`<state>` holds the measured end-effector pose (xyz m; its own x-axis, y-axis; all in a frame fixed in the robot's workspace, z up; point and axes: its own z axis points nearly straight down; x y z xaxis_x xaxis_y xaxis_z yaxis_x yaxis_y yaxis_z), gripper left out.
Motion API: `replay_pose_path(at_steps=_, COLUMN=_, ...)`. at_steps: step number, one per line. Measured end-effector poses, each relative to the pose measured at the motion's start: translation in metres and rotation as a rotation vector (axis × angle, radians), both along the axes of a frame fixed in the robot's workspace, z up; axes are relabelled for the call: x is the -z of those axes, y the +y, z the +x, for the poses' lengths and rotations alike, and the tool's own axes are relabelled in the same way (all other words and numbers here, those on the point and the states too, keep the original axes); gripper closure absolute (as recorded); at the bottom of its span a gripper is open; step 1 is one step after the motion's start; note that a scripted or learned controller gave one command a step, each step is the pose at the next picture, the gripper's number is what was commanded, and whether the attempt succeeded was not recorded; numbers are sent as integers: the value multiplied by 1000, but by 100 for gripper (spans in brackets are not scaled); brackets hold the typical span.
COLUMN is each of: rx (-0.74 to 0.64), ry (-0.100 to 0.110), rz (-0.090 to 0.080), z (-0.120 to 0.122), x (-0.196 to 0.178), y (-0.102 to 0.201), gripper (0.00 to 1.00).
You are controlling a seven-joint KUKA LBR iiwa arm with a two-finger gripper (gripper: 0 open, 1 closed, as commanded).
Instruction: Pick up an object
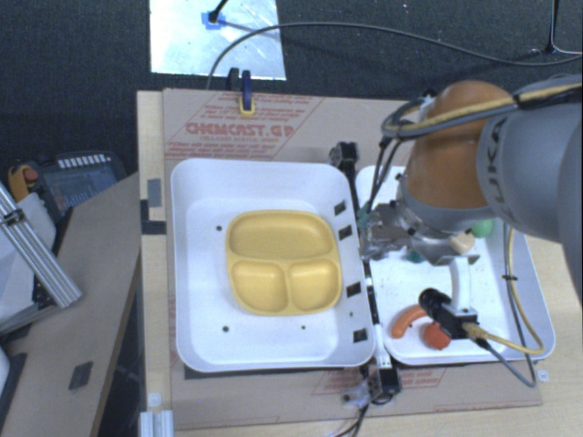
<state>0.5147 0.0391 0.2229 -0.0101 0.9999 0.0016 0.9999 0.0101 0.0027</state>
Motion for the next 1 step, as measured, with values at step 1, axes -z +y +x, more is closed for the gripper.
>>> replay_pose_path(at_steps=1, rx=1, ry=2, rz=0, z=-3, x=7, y=47, gripper=100)
